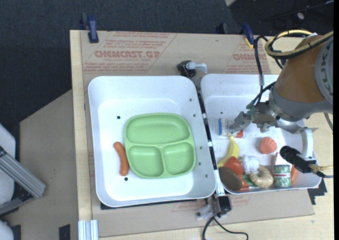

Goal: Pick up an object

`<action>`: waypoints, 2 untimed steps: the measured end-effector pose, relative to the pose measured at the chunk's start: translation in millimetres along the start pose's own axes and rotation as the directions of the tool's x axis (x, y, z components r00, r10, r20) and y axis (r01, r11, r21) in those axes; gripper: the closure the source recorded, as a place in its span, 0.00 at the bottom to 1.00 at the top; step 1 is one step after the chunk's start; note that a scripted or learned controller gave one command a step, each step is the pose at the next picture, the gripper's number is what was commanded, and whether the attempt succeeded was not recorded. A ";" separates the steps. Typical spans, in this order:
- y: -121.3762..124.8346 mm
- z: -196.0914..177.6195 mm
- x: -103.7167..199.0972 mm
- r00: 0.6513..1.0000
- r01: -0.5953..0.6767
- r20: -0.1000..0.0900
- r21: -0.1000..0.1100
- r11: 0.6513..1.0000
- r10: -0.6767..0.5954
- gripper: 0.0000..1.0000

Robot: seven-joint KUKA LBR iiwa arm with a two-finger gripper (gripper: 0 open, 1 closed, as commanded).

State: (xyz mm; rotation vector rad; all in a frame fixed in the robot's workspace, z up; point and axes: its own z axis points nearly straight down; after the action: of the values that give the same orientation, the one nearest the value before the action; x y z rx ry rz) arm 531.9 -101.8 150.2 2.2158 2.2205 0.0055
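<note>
arm (304,77) in from right over right bin (214,96) | gripper (239,123) low in bin, above toy pile; open or shut: can't tell | banana (231,150) just below gripper, long axis near vertical, tip up | sausage (122,158) in left bin (100,127), left of green tray (159,145), lengthwise near vertical

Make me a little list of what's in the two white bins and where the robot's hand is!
left bin: a green plate with three sections, and a toy sausage lying beside the plate's left edge
right bin: a pile of toy food at the near end, with a banana, an orange shell-shaped piece and a small green-label can
gripper: low over the right bin, just above the banana
holding anything: nothing seen between the fingers
arm: reaches in from the right
</note>
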 end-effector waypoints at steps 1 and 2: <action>6.2 42.1 5.8 1.000 -0.002 -0.003 0.010 1.000 0.002 0.00; -17.2 67.4 2.2 1.000 -0.004 -0.003 0.012 1.000 0.004 0.00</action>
State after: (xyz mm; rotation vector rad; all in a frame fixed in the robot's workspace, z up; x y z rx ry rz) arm 515.1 -99.7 82.8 2.2270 2.2238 -0.0046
